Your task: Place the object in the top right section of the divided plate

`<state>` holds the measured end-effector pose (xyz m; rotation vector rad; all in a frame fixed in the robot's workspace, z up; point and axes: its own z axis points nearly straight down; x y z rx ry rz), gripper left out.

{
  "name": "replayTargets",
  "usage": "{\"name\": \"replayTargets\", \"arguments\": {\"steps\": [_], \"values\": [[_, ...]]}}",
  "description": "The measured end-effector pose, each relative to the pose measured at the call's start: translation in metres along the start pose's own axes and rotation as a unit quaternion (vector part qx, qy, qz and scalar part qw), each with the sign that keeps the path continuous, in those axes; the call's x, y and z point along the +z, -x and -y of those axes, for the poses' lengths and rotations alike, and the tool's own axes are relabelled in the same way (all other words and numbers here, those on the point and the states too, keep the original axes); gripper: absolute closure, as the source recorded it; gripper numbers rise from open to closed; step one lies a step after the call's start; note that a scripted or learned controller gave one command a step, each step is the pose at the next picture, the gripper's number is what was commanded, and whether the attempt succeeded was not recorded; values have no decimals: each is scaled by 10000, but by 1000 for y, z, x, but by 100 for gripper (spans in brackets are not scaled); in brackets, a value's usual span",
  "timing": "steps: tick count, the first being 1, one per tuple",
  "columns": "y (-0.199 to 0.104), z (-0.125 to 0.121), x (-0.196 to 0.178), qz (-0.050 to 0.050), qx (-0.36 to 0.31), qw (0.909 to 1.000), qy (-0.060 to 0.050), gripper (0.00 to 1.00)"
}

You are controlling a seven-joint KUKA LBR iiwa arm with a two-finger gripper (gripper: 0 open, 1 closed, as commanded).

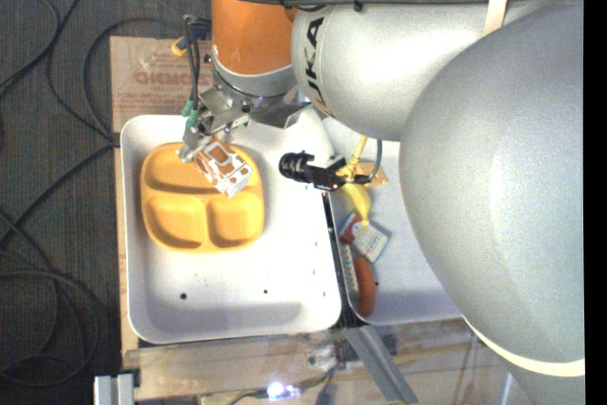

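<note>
- Looming nearest the lens, the grey arm (pixel 446 71) fills the frame from twelve o'clock round to four, its orange band (pixel 254 5) sitting just above the wrist.
- At the wrist's end the gripper (pixel 211 139) hangs over the yellow divided plate (pixel 180 204), which lies in the left white bin (pixel 228 308).
- A small white-and-red box (pixel 225 168) sits at the fingertips, over the plate's two o'clock section; it looks pinched between the fingers, narrowly parted, though the contact is partly hidden.
- Judged from this, the step is the release: lower until the box rests on the plate floor inside that section's ridges, then open.
- Keep the box clear of the ridge at six o'clock of it, lest it tip into a lower section.
- Withdraw straight upward so the fingers do not drag the box.
</note>
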<state>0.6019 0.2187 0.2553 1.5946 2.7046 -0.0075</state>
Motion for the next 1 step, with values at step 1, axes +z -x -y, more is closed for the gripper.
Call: {"name": "replayTargets", "arguments": {"steps": [1], "values": [[14, -2, 6, -2, -618, 9981, -3, 100]]}}
